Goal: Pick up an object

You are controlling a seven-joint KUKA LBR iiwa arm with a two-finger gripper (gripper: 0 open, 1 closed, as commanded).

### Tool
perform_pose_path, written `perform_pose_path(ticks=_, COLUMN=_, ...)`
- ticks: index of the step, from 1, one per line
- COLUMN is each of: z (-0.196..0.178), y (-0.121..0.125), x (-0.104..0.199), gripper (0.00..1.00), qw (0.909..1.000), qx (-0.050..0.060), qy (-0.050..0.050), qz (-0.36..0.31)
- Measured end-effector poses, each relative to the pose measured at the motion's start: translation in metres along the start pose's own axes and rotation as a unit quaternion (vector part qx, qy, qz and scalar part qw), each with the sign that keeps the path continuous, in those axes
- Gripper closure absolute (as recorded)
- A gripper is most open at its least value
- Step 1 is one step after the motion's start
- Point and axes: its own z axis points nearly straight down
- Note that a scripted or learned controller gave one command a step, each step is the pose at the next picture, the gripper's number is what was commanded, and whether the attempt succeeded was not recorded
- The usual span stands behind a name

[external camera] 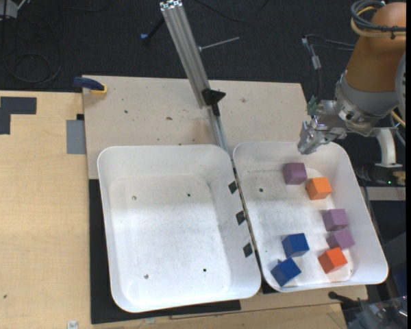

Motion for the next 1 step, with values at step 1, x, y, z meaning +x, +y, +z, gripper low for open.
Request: perform_pose_path(ticks=1, z=0.0045, y=-0.0247, x=0.0431, gripper=1.0, qw=1.0, qx=0.001, qy=0.0, qz=0.0)
